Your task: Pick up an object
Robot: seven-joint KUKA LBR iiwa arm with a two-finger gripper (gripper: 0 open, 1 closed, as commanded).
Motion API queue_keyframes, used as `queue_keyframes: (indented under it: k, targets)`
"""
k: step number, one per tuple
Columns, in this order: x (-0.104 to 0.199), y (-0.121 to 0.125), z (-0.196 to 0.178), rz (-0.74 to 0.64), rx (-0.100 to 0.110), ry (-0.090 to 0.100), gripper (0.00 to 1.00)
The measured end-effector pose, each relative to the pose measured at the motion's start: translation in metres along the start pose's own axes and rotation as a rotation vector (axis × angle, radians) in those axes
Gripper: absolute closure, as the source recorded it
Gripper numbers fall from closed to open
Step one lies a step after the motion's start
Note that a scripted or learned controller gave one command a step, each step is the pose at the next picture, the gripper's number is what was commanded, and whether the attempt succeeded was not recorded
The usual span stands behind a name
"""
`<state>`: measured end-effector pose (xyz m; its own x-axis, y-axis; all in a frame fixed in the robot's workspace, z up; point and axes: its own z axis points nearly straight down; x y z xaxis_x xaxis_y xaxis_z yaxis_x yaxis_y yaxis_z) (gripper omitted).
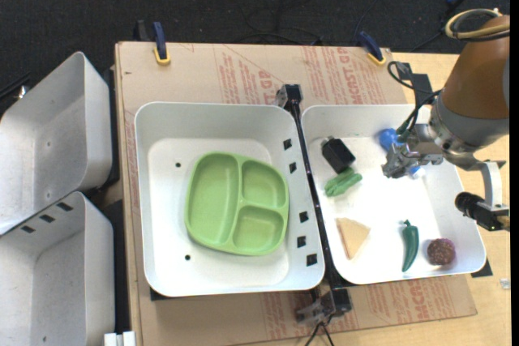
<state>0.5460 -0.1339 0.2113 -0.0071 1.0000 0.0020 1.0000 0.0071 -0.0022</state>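
Two white bins side by side on table (211,69). Left bin (154,174): green divided plate (238,204) at centre. Right bin (365,121): black block (336,152) at approx 10 o'clock of bin centre, green pod (343,183) just below it, close but whether touching unclear. Tan wedge (353,237) at approx 7 o'clock, near front wall. Dark green pepper (409,245) at approx 5 o'clock, upright-ish, stem toward back. Dark red ball (442,252) just beside pepper at its 3 o'clock, in bin's front right corner. Small blue thing (388,138) at approx 1 o'clock, touching or just beside gripper (401,162). Gripper low over right bin, w/ arm (478,93) in from 3 o'clock. Gripper opening: cannot tell, too cluttered; nothing clearly held.
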Motion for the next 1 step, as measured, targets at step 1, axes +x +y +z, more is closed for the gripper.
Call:
queue_keyframes:
  k: [1]
  targets:
    - [0.0535, -0.0042, 0.0067, 0.0, -0.001, 0.0, 1.0]
